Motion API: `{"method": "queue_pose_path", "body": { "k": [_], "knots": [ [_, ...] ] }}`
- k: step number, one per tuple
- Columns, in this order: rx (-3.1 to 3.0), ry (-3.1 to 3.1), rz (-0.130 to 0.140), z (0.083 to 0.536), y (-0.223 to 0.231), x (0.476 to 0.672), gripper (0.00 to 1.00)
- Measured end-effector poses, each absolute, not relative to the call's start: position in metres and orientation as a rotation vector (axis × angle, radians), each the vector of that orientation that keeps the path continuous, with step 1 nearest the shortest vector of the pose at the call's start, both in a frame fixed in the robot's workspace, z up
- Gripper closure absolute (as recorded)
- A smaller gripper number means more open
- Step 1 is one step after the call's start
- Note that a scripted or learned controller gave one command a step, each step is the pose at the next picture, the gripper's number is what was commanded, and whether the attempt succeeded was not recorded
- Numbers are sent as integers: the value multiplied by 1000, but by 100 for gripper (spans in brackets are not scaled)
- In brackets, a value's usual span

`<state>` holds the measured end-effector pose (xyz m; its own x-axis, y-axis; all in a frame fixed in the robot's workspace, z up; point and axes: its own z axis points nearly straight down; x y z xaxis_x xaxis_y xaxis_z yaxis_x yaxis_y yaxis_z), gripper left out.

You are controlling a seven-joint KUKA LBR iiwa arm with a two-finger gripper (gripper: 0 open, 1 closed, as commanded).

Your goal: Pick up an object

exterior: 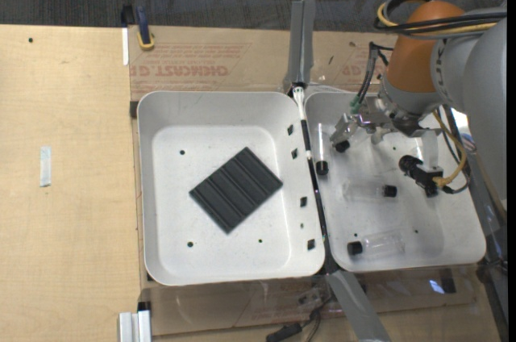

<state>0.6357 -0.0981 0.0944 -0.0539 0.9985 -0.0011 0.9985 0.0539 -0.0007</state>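
A dark grey ribbed rectangular pad (236, 189) lies flat at an angle in the middle of the left bin (161, 123). The right bin (451, 248) holds three clear tubes with black caps: one (319, 147) along its left wall, one (369, 191) near the middle, and one (377, 243) near the front. My gripper (348, 129) hangs over the back left part of the right bin, just right of the tube by the wall. Nothing shows in its grasp.
The arm's orange band (419, 50) and grey wrist cover the right bin's back right corner, with cables (439, 171) trailing over its right side. A metal divider post (301, 42) stands between the bins at the back. Cardboard (64, 171) lies left of the bins.
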Motion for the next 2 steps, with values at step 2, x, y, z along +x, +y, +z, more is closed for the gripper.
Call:
{"method": "queue_pose_path", "body": {
  "k": [2],
  "knots": [
    [2148,2294,-3,91,-110,608,0]
  ]
}}
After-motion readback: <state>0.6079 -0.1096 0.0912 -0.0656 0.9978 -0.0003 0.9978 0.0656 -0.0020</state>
